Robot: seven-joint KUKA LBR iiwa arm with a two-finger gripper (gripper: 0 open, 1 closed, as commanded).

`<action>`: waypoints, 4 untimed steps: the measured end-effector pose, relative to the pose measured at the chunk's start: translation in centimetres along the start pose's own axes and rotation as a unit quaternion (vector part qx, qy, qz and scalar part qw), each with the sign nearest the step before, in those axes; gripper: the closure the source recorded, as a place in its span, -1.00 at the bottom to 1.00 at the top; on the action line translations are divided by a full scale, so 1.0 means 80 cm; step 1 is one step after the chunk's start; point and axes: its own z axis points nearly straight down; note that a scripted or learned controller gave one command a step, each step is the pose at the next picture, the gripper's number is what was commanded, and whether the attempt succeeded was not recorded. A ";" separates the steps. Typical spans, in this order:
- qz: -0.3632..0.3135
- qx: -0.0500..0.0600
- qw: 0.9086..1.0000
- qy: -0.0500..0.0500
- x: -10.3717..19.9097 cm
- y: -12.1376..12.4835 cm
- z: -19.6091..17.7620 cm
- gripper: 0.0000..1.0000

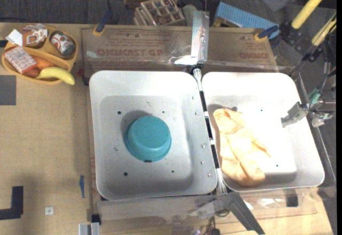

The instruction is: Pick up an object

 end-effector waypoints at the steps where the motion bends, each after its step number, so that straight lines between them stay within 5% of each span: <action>1: 0.025 -0.004 1.000 0.000 0.050 0.063 0.216 -1.00; 3: -0.008 -0.013 1.000 -0.002 0.097 0.012 0.221 -1.00; 4: -0.060 -0.009 0.998 -0.002 0.096 0.062 0.222 -1.00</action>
